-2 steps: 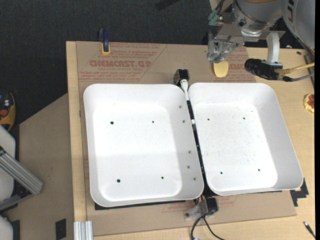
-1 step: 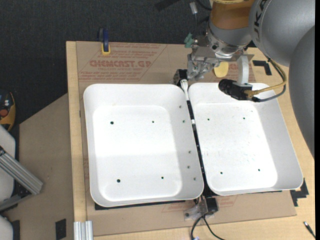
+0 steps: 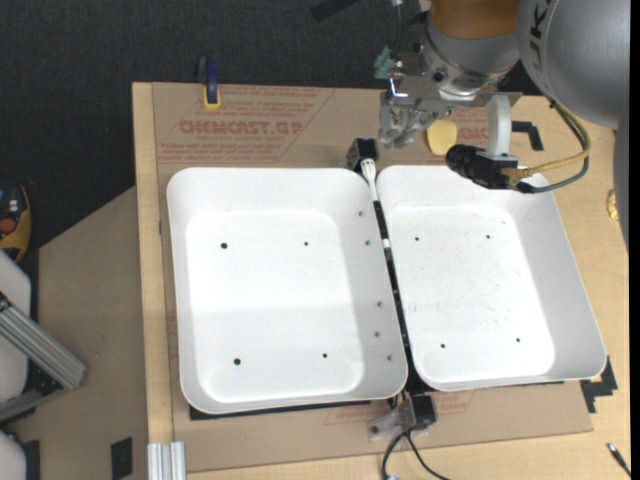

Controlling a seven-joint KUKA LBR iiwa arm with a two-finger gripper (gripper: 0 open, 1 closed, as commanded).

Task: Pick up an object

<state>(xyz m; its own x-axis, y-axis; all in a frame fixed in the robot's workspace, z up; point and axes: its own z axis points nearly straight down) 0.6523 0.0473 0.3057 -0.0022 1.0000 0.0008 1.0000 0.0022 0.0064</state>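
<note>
A small pale yellow object point(image 3: 441, 134) sits at about one o'clock in the view, just beyond the far rim of the right bin point(image 3: 560, 298), right beside the gripper point(image 3: 402, 128). Whether it is gripped or merely lying on the board behind, I cannot tell. The pick is therefore unconfirmed; judging from this, lifting clear remains. The left bin point(image 3: 200, 298) lies at nine o'clock.
</note>
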